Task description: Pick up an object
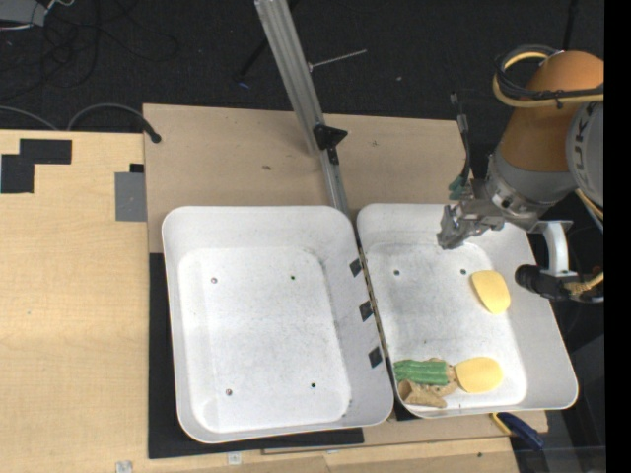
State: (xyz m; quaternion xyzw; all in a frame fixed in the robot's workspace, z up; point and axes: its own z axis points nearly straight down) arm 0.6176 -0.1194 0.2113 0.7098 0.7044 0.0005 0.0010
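My gripper (452, 235) hangs over the far part of the right bin (424, 294), with nothing seen between its fingers. A yellow oval piece (490, 292) lies on the bin floor to the right of and nearer than the gripper. At the bin's near edge rest a second yellow piece (479, 373), a green ridged object (422, 371) and a tan lumpy object (427, 394), packed close together. The gripper stands apart from all of them.
The left bin (261, 323) lies beside the right one, joined by black clips (366, 310). A slanted aluminium rail (301, 87) rises behind the bins. The arm's orange band (552, 116) and a black fitting (552, 281) overhang the right bin's right side.
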